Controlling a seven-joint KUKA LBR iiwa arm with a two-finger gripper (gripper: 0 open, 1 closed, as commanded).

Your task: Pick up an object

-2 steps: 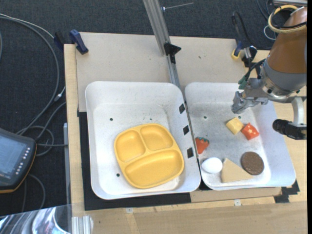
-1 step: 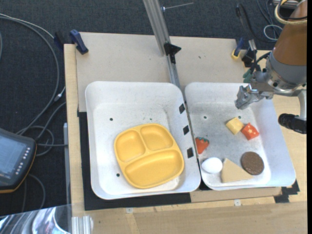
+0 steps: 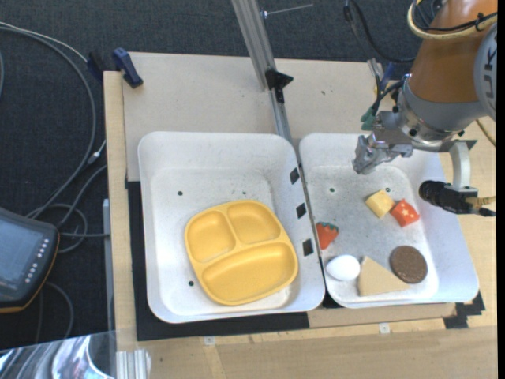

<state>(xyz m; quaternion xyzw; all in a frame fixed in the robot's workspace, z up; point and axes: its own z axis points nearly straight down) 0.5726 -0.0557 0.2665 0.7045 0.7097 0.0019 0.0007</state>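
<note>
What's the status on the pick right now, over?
Gripper hovering over right bin, nothing seen between fingers. Nearest item, yellow block, still lying in bin. Nothing blocking the drop.

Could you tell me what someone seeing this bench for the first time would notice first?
Probably the yellow divided plate lying in the left bin. Next, the small items in the right bin: a white egg, a brown cookie and a strawberry. The gripper hangs above that bin's far end.

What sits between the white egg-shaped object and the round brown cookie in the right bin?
In the camera view, a tan wedge, like a cheese slice, lies between the white egg-shaped object and the round brown cookie, slightly nearer the bin's front rim.
</note>
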